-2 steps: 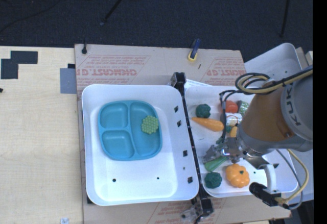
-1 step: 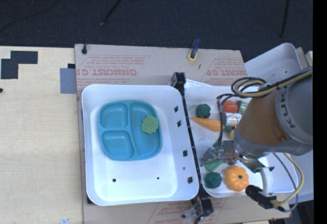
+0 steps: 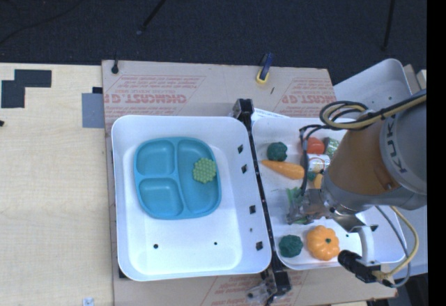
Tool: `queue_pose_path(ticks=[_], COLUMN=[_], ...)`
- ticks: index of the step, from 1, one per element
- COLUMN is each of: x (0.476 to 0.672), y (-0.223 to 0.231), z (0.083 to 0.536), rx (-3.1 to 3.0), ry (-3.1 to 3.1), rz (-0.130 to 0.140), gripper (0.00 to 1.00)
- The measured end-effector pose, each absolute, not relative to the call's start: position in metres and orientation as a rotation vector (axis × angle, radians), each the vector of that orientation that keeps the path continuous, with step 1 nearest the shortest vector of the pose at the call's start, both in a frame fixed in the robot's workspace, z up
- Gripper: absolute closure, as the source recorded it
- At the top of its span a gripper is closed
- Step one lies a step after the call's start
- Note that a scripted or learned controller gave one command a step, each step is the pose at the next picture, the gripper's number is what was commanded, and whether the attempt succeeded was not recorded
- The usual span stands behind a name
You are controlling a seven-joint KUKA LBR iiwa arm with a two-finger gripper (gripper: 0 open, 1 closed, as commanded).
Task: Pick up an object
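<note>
Here, the grey arm's claw (image 3: 304, 208) reaches down into the right bin (image 3: 397, 256), among toy foods: a carrot (image 3: 283, 169), a dark green piece (image 3: 277, 151), an orange pumpkin (image 3: 323, 242) and another green piece (image 3: 290, 245). Whether the claw is spread or pinching anything cannot be told. In the left bin (image 3: 132, 242), a blue divided tray (image 3: 164, 189) carries a small green, bumpy item (image 3: 204, 171).

Left bin (image 3: 132, 242): blue divided tray (image 3: 177, 178), green round item (image 3: 204, 171) in its right compartment. Right of the tray, second bin (image 3: 268, 141): carrot (image 3: 283, 169), two green pieces (image 3: 277, 151), orange pumpkin (image 3: 323, 242), gripper (image 3: 301, 211) lowered among them.
</note>
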State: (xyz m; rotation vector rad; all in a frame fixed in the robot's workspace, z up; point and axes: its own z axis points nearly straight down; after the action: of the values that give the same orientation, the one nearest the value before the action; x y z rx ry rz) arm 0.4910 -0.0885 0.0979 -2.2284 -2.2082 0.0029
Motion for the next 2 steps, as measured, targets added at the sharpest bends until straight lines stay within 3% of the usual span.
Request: queue_pose_path(ticks=[2], x=[0.483], y=[-0.087], z=[0.221], rx=[-2.222], ry=[-2.224], rz=[-0.004], gripper=[1.0])
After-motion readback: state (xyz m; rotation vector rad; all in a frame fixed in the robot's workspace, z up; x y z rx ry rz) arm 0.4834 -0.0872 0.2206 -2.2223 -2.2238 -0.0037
